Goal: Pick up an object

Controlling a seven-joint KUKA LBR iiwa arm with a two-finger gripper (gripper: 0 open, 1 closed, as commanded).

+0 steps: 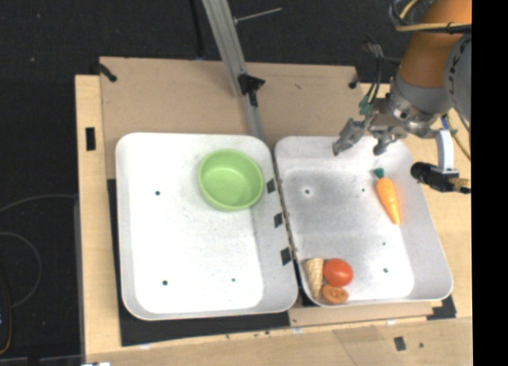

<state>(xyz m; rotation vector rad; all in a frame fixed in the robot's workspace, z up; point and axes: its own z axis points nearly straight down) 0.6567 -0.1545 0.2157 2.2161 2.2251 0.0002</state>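
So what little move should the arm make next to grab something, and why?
Probably shift toward the carrot and lower over it. The gripper hangs with fingers apart over the back edge of the right bin, holding nothing. The carrot lies close by with bare bin floor around it, while the tomato sits crowded in the near corner.

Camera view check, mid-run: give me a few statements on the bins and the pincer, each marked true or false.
1. The green bowl sits in the left bin. True.
2. The carrot lies in the left bin. False: it lies in the right bin, near its right side.
3. The pincer holds the carrot. False: it is open, above the right bin's far edge, with nothing between its fingers.
4. The tomato sits near the right bin's front edge. True.
5. The bowl is upside down. False: it stands open side up.
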